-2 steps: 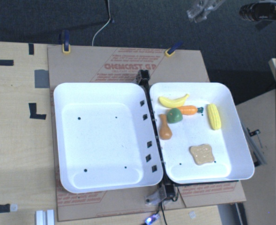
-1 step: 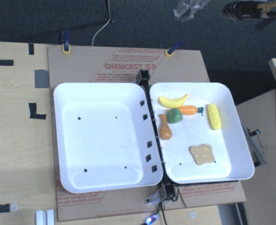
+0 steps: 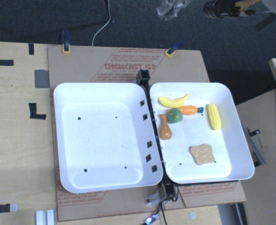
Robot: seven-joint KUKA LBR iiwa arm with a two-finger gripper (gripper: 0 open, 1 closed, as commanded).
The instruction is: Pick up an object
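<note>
The right bin holds several toy foods. A yellow banana lies near its far left, with an orange carrot just below it and a green round piece touching the carrot's left end. An orange-brown drumstick shape lies along the bin's left wall. A yellow corn cob rests upright toward the right. A tan slice of toast sits near the front. My gripper hangs high at the top of the camera view, well above and behind the bins, blurred, with nothing visibly between its fingers.
The left bin sits beside the right one, joined by a black hinge strip. Both rest on a cardboard sheet held by clamps. A white cable runs across the dark floor at the back.
</note>
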